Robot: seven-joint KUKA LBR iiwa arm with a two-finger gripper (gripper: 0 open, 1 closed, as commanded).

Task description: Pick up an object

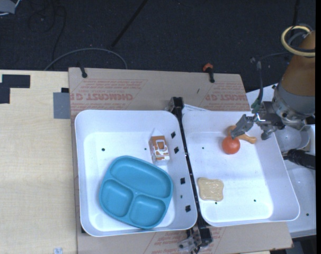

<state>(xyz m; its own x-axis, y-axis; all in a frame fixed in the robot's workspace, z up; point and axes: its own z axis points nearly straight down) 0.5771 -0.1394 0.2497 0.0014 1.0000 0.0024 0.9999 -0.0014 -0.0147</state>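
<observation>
The gripper (255, 126) hangs over the right bin (287, 194), fingers spread, holding nothing. The tomato (231, 145) lies just left of it, touching an orange piece (247, 138). Best to centre over the tomato, descend straight, and close gently so it cannot roll.

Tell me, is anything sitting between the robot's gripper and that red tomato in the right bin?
Nothing visible blocks it. The gripper hangs over the upper right part of the right bin, and the red tomato lies just below and to its left. An orange piece lies right beside the tomato, close under the gripper, and might get nudged.
</observation>
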